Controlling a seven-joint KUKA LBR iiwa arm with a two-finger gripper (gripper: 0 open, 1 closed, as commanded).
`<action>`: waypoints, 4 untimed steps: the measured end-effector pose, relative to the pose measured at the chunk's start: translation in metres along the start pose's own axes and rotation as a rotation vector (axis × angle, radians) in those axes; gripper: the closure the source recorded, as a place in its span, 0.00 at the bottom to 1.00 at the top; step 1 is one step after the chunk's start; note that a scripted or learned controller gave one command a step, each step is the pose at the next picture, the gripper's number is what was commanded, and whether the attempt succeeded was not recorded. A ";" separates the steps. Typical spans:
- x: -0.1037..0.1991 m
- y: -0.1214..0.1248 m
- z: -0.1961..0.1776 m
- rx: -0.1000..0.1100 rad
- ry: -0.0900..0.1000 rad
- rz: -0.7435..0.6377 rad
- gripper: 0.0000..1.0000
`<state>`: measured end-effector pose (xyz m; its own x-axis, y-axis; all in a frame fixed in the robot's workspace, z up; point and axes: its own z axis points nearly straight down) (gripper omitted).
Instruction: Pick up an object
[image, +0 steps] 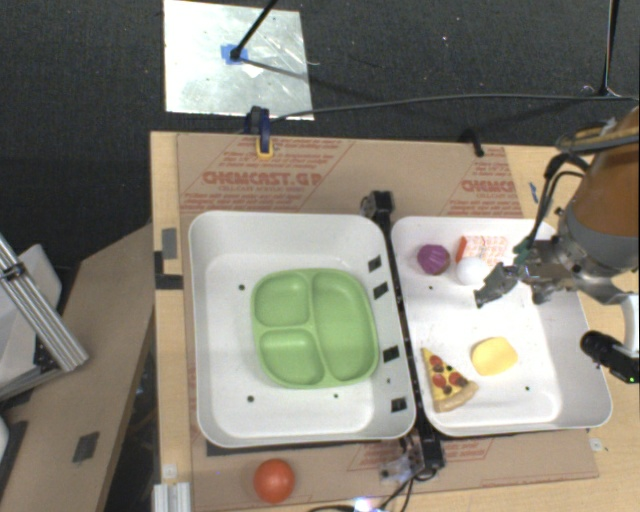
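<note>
White bins: two side by side on tabletop; left bin, right bin.
Green tray: three compartments, centred in left bin.
Pizza slice: near front-left of right bin, long axis slanted, tip toward upper left, crust toward lower right.
Yellow block: just right of pizza slice, apart from it.
Purple ball: rear-left of right bin.
White ball: just beside purple ball, touching red-and-white card; card print unreadable.
Gripper: above right bin, near white ball, pointing lower left; cannot tell how jaws stand.
Writing: "CHEMCAST GP" in red on brown sheet behind bins.
Orange ball: on tabletop, in front of left bin.
</note>
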<state>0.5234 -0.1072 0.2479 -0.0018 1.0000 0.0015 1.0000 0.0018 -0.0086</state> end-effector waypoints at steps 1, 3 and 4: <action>0.000 0.002 -0.005 -0.010 -0.002 -0.002 0.00; -0.004 0.002 0.080 -0.006 -0.001 0.001 0.00; 0.005 0.002 0.126 -0.006 0.000 0.002 0.00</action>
<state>0.5245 -0.1018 0.1219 -0.0002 1.0000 0.0015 1.0000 0.0002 -0.0023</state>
